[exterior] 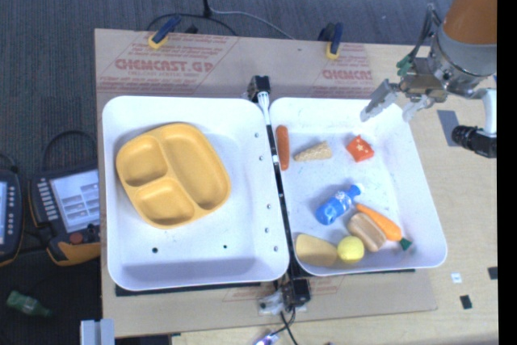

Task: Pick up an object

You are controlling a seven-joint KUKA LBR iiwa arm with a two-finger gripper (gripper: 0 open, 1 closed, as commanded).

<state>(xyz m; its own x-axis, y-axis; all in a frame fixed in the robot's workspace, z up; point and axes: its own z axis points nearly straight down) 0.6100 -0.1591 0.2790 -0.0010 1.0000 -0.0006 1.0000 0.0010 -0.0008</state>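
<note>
My gripper (393,106) hangs over the far right corner of the right bin (420,174), its two fingers spread apart with nothing between them. Below it in that bin lie a small red block (360,148), a tan piece of bread (313,151) and an orange sausage (282,146) along the left wall. Nearer the front sit a blue bottle (336,204), a hot dog (367,231), a carrot (383,222), a yellow ball (350,249) and a yellow wedge (316,250).
The left bin (121,254) holds a yellow divided plate (170,172). Two clamps (164,31) (332,40) grip the cardboard at the back. A pendant (69,202) and cables lie on the floor to the left.
</note>
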